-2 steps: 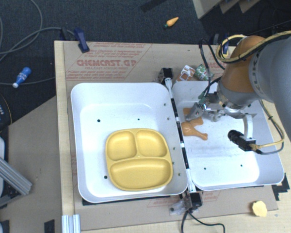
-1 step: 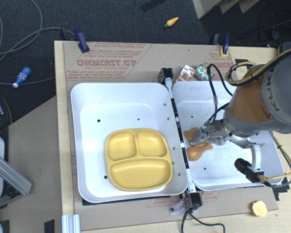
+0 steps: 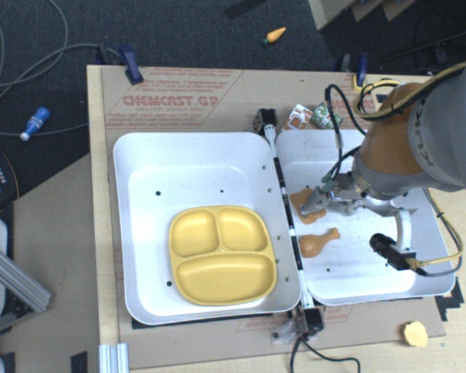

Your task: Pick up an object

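Gripper [image 3: 320,200] sits low in your right bin [image 3: 357,282], touching a brown piece [image 3: 303,201]; whether it grips, you cannot tell. Yellow tray [image 3: 220,253] lies in the left bin [image 3: 140,162].

Bulky grey arm [image 3: 443,138], orange wrist band, black cables looped around it, metallic fittings below.

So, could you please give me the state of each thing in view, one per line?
yellow divided plate: upright in the left bin.
brown drumstick toy: lying flat in the right bin.
brown piece: lying flat at the gripper.
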`<state>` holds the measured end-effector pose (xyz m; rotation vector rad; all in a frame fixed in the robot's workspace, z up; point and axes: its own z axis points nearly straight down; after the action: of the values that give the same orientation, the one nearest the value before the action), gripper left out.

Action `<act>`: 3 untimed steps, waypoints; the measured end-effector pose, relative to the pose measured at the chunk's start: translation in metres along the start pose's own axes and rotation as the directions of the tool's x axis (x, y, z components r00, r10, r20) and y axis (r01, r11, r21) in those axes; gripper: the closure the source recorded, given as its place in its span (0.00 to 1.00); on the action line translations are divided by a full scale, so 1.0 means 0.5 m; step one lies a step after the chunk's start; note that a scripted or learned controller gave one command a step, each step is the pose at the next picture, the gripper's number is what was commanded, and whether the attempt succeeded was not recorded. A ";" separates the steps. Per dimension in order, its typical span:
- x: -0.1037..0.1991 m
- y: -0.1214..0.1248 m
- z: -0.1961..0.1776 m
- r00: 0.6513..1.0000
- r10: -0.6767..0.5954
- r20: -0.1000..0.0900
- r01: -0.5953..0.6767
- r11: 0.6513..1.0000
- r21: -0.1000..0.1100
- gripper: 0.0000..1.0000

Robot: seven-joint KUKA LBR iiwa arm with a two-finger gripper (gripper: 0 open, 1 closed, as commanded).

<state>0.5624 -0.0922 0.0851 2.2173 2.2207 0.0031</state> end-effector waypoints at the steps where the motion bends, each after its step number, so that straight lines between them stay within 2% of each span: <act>1: 0.001 0.061 0.001 1.000 0.000 0.000 0.000 1.000 0.001 0.00; 2: -0.019 -0.081 -0.001 1.000 0.006 -0.002 -0.006 1.000 0.007 0.00; 3: -0.169 -0.090 0.000 1.000 0.007 0.004 -0.007 1.000 0.002 0.00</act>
<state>0.5177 -0.1767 0.0852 2.2237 2.2120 -0.0041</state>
